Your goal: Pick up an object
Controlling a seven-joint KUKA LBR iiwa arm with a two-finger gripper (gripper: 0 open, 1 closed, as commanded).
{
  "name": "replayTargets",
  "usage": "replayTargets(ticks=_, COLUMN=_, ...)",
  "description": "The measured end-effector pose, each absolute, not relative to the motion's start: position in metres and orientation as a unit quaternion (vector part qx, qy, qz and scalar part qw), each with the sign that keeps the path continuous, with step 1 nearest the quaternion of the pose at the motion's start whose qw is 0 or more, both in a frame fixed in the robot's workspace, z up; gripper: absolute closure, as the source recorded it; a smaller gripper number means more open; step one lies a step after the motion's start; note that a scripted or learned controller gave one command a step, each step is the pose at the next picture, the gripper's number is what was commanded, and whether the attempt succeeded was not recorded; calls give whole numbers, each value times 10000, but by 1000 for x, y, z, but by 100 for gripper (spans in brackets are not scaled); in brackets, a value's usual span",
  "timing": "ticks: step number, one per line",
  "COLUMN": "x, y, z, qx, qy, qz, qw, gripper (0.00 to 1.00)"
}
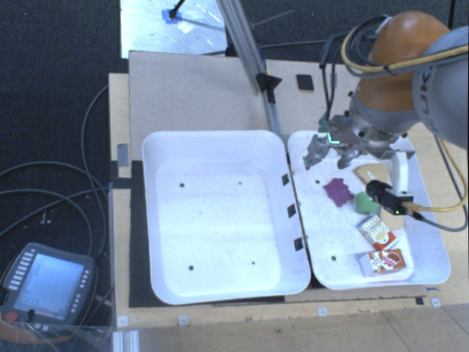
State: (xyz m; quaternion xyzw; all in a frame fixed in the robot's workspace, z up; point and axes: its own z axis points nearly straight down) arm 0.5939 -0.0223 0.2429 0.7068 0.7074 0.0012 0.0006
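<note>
My gripper (331, 155) hangs over the far left part of the right bin (425, 270), open, with nothing between its fingers. Just in front of it a purple object (338, 191) lies on the bin floor. A green object (365, 202) sits to the right of the purple one. Beside the wrist a tan piece (368, 173) is partly covered by the arm. Nearer the front lie an orange and white packet (376, 230) and a red packet (385, 261).
The left bin (157, 196) stands beside the right one, their rims joined by black clips (292, 210). A slanted metal pole (245, 39) rises behind the bins. A yellow cable (440, 211) loops from the arm over the right bin's edge. A pendant (44, 284) lies on the floor at the left.
</note>
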Motion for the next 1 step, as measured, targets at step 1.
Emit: replayTargets(ticks=1, x=646, y=-36, z=187, qx=7071, qy=7071, qz=-14, qw=-9, gripper=0)
